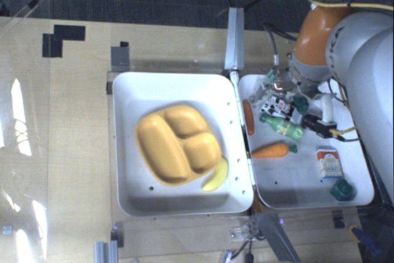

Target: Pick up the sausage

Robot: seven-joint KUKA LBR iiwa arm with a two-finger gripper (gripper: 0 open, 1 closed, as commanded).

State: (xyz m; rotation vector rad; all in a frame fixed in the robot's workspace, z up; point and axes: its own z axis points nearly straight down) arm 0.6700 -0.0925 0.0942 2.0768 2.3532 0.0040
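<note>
Two white bins side by side on a wooden bench. Left bin (123, 151): one large yellow bread-like lump (177, 143), and a banana (216, 176) touching its lower right edge. Right bin (308, 191): sausage (248, 117), reddish, lying along the left wall near the divider; carrot (271, 151) just below it; green bottle (282, 127) beside the carrot; small red-and-white carton (330, 164); dark green object (342, 190) at the lower right corner. Gripper (277, 94) over the bin's upper part, above the green bottle, apart from the sausage; how it is set cannot be told.
</note>
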